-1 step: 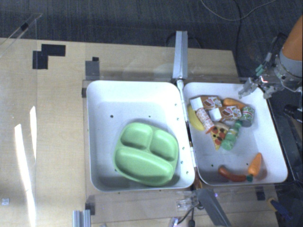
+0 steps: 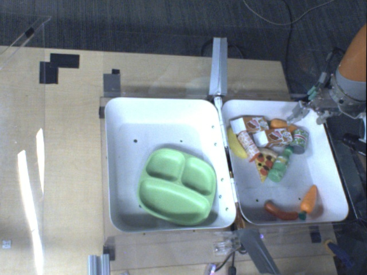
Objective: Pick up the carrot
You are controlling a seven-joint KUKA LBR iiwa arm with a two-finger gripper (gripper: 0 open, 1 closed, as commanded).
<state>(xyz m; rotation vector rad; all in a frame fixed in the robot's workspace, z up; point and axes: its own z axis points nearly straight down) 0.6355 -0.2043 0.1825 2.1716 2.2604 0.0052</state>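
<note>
I see the gripper point(image 2: 304, 110) over the right bin's point(image 2: 332, 153) far rim; how wide it's parted I cannot tell. The carrot point(image 2: 309, 199) lies near the front right corner, beside a sausage point(image 2: 281, 211).

Orange carrot point(image 2: 309, 199), green plate point(image 2: 178, 185), white bins point(image 2: 120, 153), perhaps yellow banana point(image 2: 234, 144).

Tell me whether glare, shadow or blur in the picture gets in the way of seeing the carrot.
Camera view: the small orange tapered carrot is evenly lit and readable though soft; bright glare streaks lie on the clear sheet over the wooden bench, far from the right white plastic bin; the grey two-finger gripper looks slightly blurred.
</note>
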